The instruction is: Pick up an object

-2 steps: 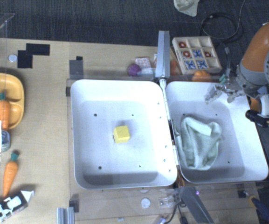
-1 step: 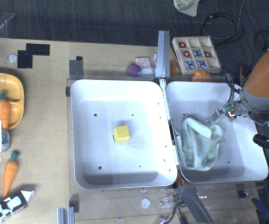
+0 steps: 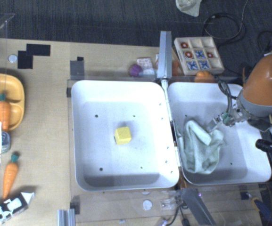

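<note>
Seen from above, the worktop [image 3: 46, 126] carries two shallow white bins side by side; the left bin [image 3: 121, 173] holds a small yellow block [image 3: 123, 135] lying near its middle, well apart from the walls; the right bin [image 3: 249, 168] holds a crumpled pale green cloth [image 3: 201, 147] against its left wall; the grey arm [image 3: 263, 91] with its orange band reaches in from the right, and the claw [image 3: 223, 121] sits at the cloth's upper right edge; whether it is spread or pinching cannot be told.
</note>
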Motion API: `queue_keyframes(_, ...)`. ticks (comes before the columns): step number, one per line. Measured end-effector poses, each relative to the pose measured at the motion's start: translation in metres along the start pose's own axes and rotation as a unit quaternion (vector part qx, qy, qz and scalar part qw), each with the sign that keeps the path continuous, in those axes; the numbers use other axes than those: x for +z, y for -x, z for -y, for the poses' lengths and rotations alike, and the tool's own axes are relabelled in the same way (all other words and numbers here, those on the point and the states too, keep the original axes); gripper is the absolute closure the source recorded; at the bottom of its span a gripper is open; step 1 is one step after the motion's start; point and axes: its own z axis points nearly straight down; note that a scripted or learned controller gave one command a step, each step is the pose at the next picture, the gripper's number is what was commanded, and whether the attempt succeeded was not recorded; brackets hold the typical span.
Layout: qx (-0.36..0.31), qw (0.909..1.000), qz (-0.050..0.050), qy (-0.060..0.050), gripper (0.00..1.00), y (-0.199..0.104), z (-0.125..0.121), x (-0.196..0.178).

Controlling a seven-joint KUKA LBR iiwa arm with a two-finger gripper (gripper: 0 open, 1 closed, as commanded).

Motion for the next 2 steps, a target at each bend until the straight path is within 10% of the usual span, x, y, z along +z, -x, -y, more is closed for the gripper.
queue_keyframes(1,-0.075,0.9972,0.001,0.001,0.00,-0.043,0.002,-0.001)
queue_keyframes(2,0.094,0.9956,-0.002,-0.002,0.00,-0.040,-0.036,-0.001)
